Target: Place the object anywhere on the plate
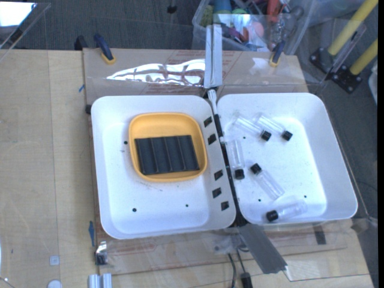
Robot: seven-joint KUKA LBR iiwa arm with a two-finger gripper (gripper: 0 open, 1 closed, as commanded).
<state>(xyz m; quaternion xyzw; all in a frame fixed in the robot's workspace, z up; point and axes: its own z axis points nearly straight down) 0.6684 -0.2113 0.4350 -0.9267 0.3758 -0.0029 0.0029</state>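
camera view: fixed overhead, slanted | both bins (pixel 150 221) framed whole | far background clutter probably beyond bench

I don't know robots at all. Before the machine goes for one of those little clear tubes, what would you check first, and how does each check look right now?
1. Yellow plate sits flat in the left bin: ok.
2. Plate has room: not ok, a black ribbed block covers most of it.
3. Clear vials with black caps lie in the right bin: ok.
4. Vials spaced for picking: ok for most, though two near the divider lie close together.
5. Any vial already on the plate: not ok, none.
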